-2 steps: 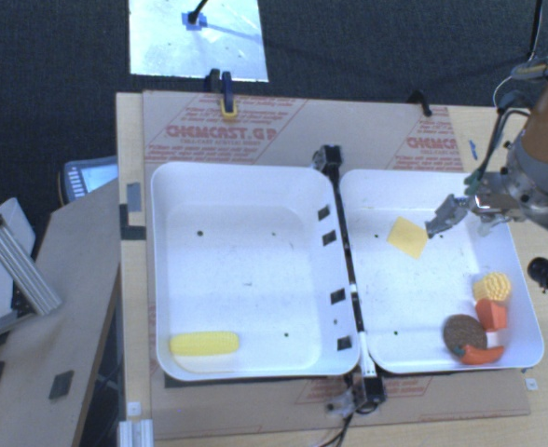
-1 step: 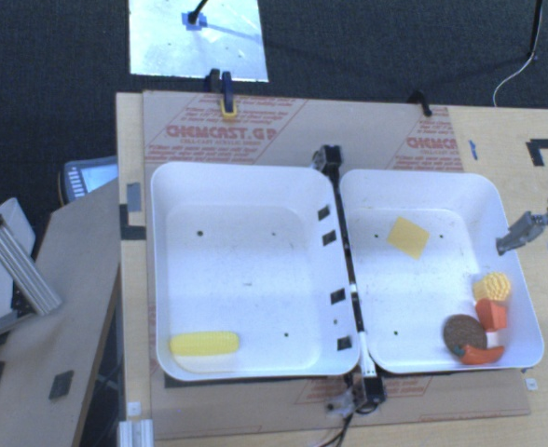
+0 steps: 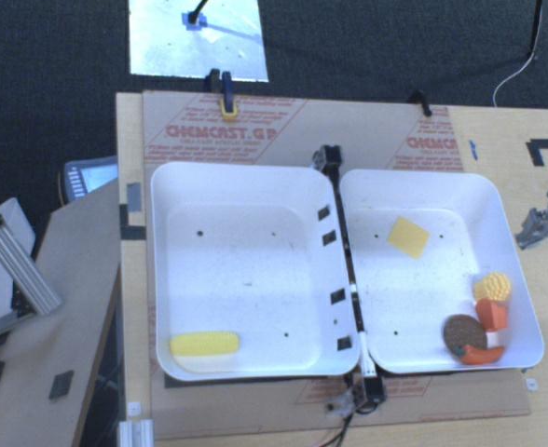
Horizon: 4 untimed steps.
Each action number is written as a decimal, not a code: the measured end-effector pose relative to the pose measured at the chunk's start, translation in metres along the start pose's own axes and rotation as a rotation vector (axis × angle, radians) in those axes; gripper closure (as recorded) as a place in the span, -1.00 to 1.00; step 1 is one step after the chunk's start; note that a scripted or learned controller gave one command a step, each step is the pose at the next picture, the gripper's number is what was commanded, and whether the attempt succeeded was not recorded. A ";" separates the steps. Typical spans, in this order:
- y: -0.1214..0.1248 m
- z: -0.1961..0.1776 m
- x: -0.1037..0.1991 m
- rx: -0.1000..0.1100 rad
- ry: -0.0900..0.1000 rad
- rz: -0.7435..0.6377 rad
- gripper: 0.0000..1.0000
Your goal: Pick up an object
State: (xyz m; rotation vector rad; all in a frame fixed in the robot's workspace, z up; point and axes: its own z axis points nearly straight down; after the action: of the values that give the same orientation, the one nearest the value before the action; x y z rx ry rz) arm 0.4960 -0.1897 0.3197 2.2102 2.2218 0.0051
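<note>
Counting two bins (image 3: 255, 180), six objects (image 3: 204, 344).

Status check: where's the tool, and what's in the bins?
Tool at right edge, outside the bins, nothing held. Right bin: yellow square, toy food cluster in near corner. Left bin: yellow piece.

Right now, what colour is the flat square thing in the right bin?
Pale yellow square, camera view.
</note>
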 end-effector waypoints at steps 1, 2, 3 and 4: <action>-0.008 -0.030 0.057 0.002 0.003 -0.005 1.00; -0.009 -0.064 -0.022 0.001 -0.002 0.010 1.00; -0.010 0.037 0.030 0.014 0.007 -0.003 1.00; -0.009 0.089 0.119 0.010 0.007 -0.007 1.00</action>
State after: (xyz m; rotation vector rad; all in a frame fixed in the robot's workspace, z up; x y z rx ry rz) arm 0.4871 -0.0710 0.2298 2.2105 2.2386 0.0019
